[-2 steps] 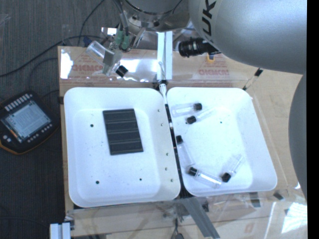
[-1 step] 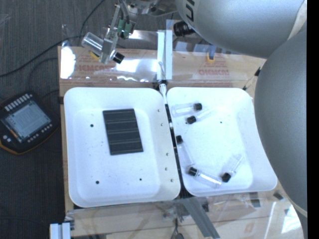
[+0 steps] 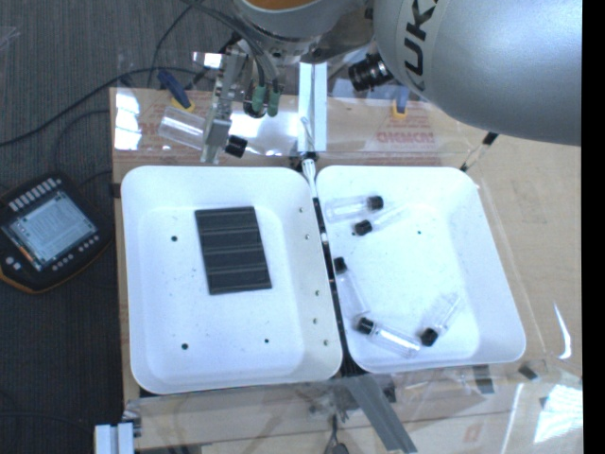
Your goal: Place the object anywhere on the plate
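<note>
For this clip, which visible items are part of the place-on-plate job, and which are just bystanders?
Belongs to the job:
- dark ribbed plate in the left bin
- clear vials with black caps in the right bin
- arm

Just lying about:
- handheld control pendant on the floor
- cables behind the bench

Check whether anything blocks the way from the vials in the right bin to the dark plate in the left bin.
Only the raised rims where the two bins meet lie between the vials and the dark plate; a vial must be lifted over them. The left bin's floor around the plate carries just small dark specks.
</note>
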You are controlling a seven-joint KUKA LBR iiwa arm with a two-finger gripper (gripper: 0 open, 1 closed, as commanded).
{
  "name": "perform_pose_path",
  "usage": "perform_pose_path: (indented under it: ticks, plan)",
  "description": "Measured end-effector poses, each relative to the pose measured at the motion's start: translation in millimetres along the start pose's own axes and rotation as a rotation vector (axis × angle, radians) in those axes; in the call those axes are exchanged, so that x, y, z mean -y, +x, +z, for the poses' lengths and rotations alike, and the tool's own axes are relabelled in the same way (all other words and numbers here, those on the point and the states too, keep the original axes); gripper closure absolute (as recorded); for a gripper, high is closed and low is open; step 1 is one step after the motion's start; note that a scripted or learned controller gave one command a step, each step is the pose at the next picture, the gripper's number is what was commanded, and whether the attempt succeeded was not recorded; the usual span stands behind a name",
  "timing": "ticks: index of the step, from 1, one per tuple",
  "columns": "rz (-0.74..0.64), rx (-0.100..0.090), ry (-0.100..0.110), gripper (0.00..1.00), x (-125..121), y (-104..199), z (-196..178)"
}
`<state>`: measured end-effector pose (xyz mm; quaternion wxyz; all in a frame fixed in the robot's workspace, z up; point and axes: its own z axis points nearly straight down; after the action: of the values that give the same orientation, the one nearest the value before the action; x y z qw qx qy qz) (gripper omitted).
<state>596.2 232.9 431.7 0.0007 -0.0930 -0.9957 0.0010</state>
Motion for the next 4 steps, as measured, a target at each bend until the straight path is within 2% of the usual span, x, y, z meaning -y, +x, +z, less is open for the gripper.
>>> perform_pose_path:
  ticks: [1,2,3,4]
  plan:
    - [-0.146,0.0,-0.001,1.0,13,71,2]
    - [-0.099,-0.002,-0.001,1.0,19,109,43]
    - [-0.094,-0.001,-0.002,1.0,11,65,35]
    - [-0.249,-0.001,0.0,1.0,20,109,62]
